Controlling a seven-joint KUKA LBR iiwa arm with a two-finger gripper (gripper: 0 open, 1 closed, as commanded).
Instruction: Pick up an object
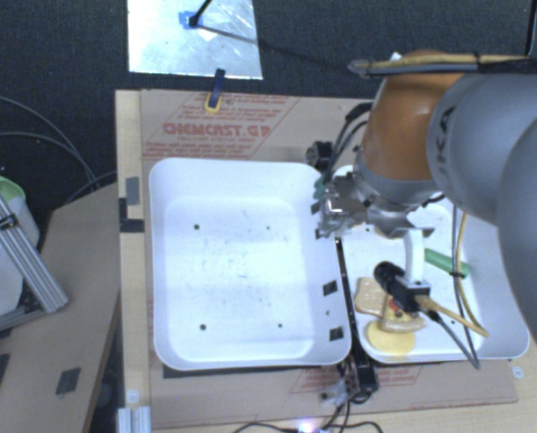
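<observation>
Starting at the left edge, we see an aluminium frame standing beside the bench. Next to it is the brown cardboard sheet that lies under both bins. On it sits the left bin, white and shallow, its floor marked with a few small dark specks. Where the two bins meet we find the gripper, over the left rim of the right bin. The wrist hides its tip, so we cannot tell how far it is open or whether it has hold of anything. Just to its right, in the front left corner of the right bin, a tan flat piece lies against a pale yellow disc. A little further right we make out a green piece, partly hidden by the robot. The grey arm with its orange band reaches in from the right, covering much of that bin
</observation>
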